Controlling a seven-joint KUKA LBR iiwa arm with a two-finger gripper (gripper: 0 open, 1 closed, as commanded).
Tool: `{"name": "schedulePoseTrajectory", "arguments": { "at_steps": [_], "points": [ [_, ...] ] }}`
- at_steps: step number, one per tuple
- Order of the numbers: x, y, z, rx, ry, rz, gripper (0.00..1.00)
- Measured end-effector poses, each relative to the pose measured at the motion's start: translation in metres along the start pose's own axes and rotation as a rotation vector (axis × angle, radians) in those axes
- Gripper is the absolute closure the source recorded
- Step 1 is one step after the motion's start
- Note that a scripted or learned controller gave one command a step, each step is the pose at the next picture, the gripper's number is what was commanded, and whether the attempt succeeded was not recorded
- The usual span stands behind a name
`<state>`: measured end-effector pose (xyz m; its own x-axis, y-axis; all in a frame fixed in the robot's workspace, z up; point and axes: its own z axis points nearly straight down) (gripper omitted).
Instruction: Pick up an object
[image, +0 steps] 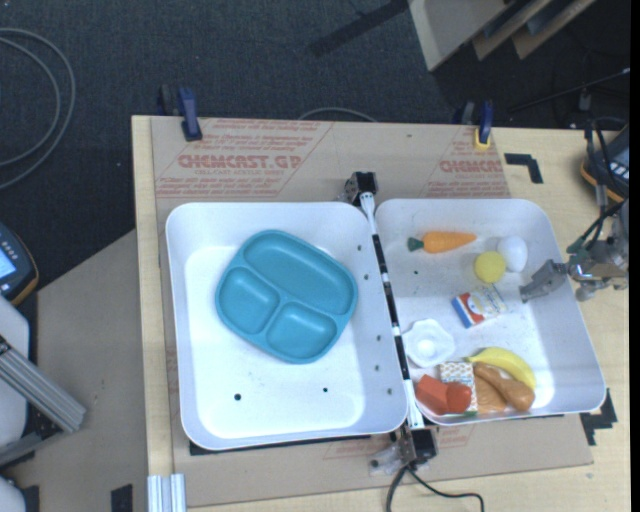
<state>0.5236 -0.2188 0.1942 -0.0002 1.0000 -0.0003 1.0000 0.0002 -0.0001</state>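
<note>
Gripper (543, 281) sits over your right shallow white plastic bin (560, 345), near the round white egg (512, 252); can't tell its state.

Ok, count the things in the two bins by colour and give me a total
Blue: 1, plate
Orange: 2, carrot, sausage
Yellow: 2, ball, banana
White: 2, egg, fried egg
Red: 1, block
Mixed colours: 2, carton, small box
Total: 10
</note>
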Motion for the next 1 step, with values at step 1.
{"name": "schedulePoseTrajectory", "arguments": {
  "at_steps": [1],
  "points": [
    [0.0478,0.0678,0.1147,0.002,0.003,-0.005,0.00]
  ]
}}
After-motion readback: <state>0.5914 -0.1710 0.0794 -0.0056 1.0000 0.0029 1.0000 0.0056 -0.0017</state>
